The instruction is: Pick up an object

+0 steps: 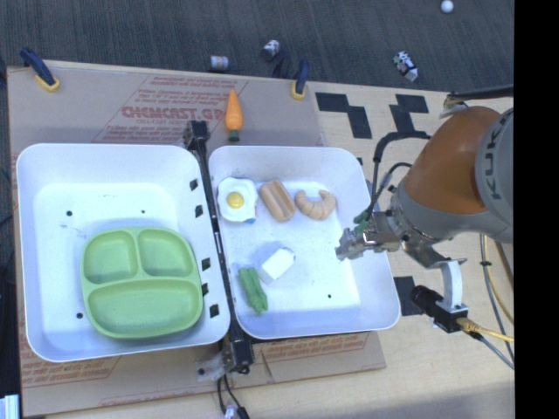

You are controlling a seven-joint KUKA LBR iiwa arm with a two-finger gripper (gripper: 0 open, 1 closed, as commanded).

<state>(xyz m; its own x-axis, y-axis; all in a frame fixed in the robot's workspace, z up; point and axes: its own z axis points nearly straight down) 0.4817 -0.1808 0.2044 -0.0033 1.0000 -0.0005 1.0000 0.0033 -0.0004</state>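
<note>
The right bin (pixel 349 317) holds a fried egg (pixel 236 201), a hot dog (pixel 277 200), a croissant (pixel 315 203), a white block (pixel 277 263) and a green pea pod (pixel 253 289). My gripper (pixel 352 243) hangs over the right side of this bin, to the right of the white block and below the croissant. Nothing shows between its fingers. The grey arm with its orange band (pixel 450 168) reaches in from the right.
The left bin (pixel 44 182) holds a green divided plate (pixel 140 281). A toy carrot (pixel 233 112) lies on the cardboard behind the bins. Blue clamps (pixel 300 78) hold the cardboard's back edge. Black clips sit along the seam between the bins.
</note>
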